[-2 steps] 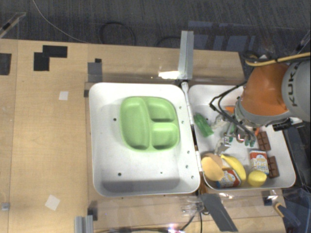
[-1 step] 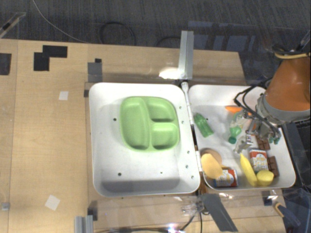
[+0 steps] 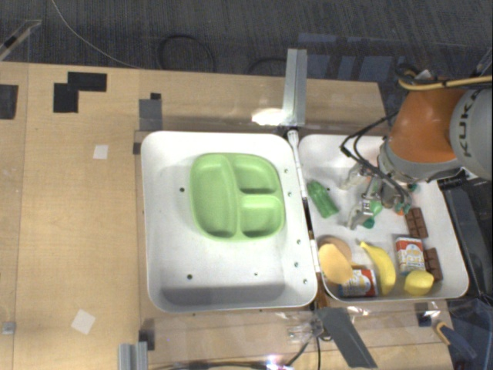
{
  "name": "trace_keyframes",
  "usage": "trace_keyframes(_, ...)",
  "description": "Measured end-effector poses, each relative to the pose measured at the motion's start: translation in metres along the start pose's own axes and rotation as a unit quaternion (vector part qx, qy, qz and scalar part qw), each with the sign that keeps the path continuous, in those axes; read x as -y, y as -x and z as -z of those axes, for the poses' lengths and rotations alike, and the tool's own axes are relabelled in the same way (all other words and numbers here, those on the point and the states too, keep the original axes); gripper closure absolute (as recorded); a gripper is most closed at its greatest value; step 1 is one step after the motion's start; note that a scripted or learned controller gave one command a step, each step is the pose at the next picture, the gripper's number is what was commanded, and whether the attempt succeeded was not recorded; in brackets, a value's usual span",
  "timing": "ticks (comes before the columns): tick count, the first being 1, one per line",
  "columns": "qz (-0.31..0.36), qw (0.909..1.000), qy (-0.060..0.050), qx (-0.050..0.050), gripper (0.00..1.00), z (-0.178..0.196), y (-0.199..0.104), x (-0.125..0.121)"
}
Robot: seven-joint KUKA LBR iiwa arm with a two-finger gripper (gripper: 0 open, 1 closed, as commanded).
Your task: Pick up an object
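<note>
My gripper (image 3: 367, 212) hangs low over the middle of the right bin (image 3: 454, 253), below the orange wrist band. Its fingers (image 3: 358, 218) stand apart, so it is open. A small teal object (image 3: 369, 223) lies at the fingertips, and I cannot tell if they touch it. A green bottle-like item (image 3: 322, 198) lies to the gripper's left. Toward the front of the bin lie a banana (image 3: 382, 264), a lemon (image 3: 418, 282), a red-labelled can (image 3: 408, 250) and an orange rounded item (image 3: 334, 262).
The left bin (image 3: 177, 276) holds a green divided plate (image 3: 236, 195). Two brown chocolate bars (image 3: 417, 222) (image 3: 433, 262) lie along the right bin's right side. Another can (image 3: 359, 281) sits beside the banana. Black cables (image 3: 362, 139) loop off the arm above the bin.
</note>
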State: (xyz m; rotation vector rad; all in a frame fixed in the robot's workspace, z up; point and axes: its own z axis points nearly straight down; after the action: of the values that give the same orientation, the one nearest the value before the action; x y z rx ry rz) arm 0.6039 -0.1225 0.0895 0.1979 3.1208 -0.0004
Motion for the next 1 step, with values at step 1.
trace_keyframes(1,-0.052,0.9987,0.0,-0.001,0.0,0.0,-0.01,-0.0306)
